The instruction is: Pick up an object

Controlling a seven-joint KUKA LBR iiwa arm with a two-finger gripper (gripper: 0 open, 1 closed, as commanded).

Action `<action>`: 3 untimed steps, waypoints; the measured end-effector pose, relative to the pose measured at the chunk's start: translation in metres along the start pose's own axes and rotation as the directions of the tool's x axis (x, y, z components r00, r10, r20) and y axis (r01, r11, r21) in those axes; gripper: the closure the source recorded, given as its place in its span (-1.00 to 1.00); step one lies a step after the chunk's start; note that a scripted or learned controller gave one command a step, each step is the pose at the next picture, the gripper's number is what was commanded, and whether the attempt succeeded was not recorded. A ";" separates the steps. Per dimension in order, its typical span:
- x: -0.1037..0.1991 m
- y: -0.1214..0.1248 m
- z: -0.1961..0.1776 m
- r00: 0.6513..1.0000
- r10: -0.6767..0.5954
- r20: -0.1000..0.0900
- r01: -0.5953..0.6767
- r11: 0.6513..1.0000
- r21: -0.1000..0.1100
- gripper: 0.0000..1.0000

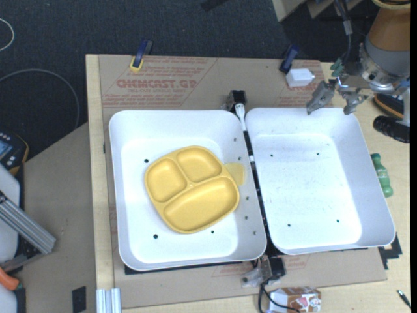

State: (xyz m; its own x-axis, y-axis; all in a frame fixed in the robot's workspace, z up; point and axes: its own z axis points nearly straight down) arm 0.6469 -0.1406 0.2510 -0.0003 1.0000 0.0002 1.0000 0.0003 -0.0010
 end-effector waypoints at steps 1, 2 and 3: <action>0.083 -0.032 -0.080 1.000 -0.009 -0.001 0.009 1.000 -0.011 -1.00; 0.165 -0.117 -0.170 1.000 -0.011 -0.004 0.011 1.000 -0.011 -1.00; 0.216 -0.167 -0.187 1.000 -0.008 -0.002 0.008 1.000 -0.002 -1.00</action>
State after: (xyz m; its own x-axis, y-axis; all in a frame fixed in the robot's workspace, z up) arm 0.4798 0.0753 0.4377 -0.0078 1.0000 0.0026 1.0000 0.0078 0.0013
